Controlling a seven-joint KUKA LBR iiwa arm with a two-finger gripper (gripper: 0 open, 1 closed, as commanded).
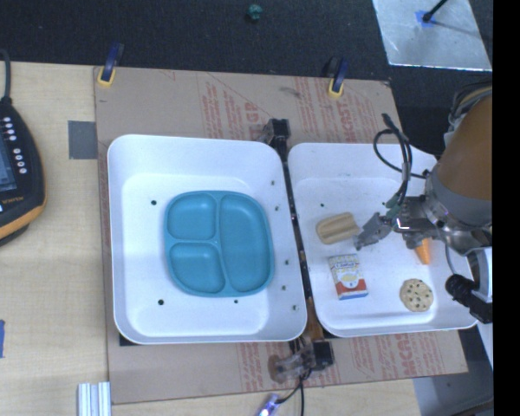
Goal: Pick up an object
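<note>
Hovering end effector (370, 232) beside bread roll (336, 227).

A pale wooden bench top (43, 302) carries a brown cardboard sheet with red printing (243, 102), held at its far edge by two blue-and-yellow clamps (111, 63). Beyond lies dark speckled floor (182, 16) with a pale grey square panel (429, 20).
</note>
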